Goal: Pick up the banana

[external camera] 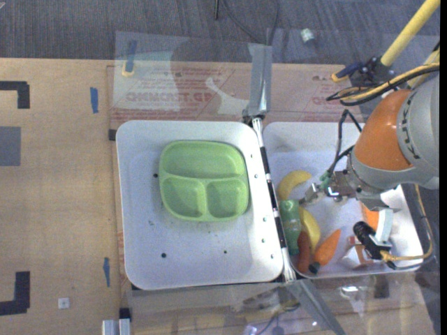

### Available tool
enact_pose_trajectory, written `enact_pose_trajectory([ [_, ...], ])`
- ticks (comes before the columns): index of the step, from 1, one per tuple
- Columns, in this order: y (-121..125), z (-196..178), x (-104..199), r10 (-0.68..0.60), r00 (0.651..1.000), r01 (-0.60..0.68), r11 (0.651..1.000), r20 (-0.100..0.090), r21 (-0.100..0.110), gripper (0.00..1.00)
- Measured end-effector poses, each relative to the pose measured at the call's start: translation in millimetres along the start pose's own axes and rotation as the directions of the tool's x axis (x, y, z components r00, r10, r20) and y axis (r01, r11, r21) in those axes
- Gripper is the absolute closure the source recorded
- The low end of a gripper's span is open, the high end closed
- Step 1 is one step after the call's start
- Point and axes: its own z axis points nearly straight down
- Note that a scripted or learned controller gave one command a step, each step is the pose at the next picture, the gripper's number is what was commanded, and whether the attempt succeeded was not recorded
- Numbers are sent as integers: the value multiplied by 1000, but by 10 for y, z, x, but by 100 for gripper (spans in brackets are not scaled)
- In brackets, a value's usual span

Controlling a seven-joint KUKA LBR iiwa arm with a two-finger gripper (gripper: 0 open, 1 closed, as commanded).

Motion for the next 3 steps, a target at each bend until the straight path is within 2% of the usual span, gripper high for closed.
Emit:
enact_pose_trajectory([
  [1,460,1,195,-192,981,192,981,2,1,0],
  [2,-125,-8,154,-221,975,221,975,-4,0,0],
  [3,-110,-117,119,-216,976,216,976,3,-6,100],
])
